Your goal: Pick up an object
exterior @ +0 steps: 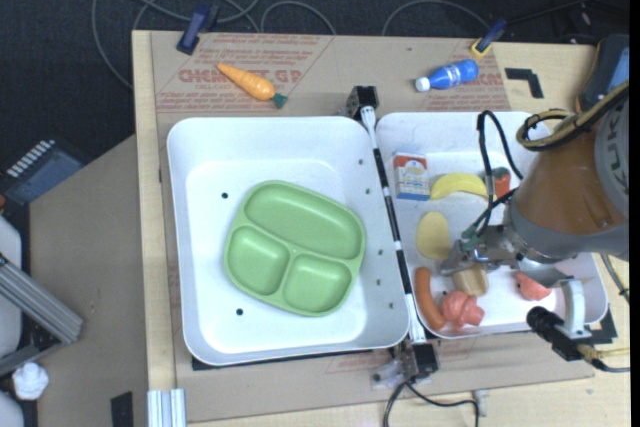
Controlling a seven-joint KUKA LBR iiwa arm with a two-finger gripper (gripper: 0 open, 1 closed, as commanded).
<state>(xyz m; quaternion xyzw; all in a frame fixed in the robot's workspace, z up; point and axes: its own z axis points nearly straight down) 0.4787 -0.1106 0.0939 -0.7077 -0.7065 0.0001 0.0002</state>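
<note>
Dark carpet and loose cables ring the worktop, and I'm down low in the right bin. My pincer sits over a tan lump, touching or nearly so; whether it's clenched or released, I cannot tell from up here. Just below lies a pink toy, with a red sausage beside it. Above, a pale yellow piece, a banana and a small carton. Left bin carries a green divided plate. Beyond, a carrot and blue bottle.
</note>
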